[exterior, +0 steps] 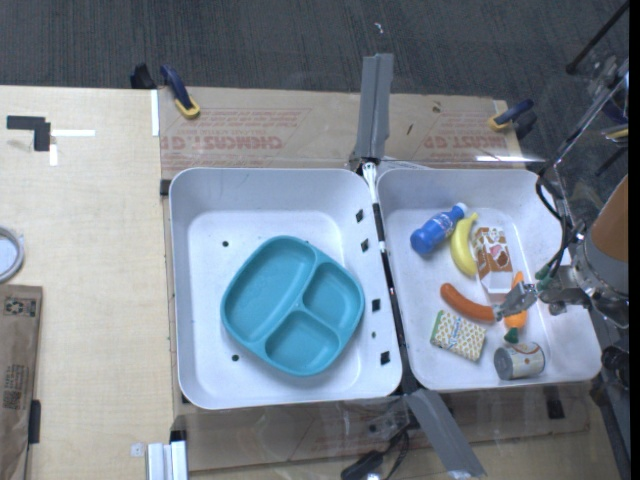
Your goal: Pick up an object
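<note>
The right bin (pixel 545 230) holds a blue bottle (pixel 436 231), a yellow banana (pixel 462 248), a clear packet with a brown and white item (pixel 494 258), an orange-brown sausage (pixel 466 303), a green patterned pouch (pixel 458 335) and a grey can (pixel 520 360) lying on its side. A small orange piece (pixel 515 317) lies just right of the sausage's end. My gripper (pixel 521 298) reaches in from the right, low over the bin, with its tip right at that orange piece and beside the packet's lower end.
The left bin (pixel 200 268) holds a blue three-compartment plate (pixel 292 305). A grey divider post (pixel 376 108) stands between the bins at the back. Clamps (pixel 180 92) sit on the cardboard behind. Cables and the arm's body (pixel 600 258) crowd the right bin's right edge.
</note>
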Available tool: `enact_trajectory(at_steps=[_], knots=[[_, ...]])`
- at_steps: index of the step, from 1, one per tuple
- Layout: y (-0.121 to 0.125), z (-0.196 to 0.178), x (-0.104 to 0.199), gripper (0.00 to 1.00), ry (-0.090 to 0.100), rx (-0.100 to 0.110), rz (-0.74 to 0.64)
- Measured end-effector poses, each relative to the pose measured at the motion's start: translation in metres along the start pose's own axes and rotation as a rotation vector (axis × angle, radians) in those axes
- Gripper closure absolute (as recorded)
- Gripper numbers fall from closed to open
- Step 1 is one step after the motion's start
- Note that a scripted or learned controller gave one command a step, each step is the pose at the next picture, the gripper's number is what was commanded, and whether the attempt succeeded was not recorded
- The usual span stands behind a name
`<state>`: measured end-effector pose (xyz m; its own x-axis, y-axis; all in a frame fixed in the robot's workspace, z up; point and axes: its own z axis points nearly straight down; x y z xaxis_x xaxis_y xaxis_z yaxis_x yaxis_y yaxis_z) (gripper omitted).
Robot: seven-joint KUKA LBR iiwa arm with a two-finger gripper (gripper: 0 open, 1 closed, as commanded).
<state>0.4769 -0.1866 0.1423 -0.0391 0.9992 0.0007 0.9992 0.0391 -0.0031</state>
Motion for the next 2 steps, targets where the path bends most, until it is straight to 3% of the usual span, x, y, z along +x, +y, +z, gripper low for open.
enact_trajectory(at_steps=[1, 2], knots=[[0.029, -0.172, -0.021, 0.0, -0.002, -0.002, -0.016], [0.028, 0.025, -0.033, 0.0, 0.006, 0.003, -0.104]])
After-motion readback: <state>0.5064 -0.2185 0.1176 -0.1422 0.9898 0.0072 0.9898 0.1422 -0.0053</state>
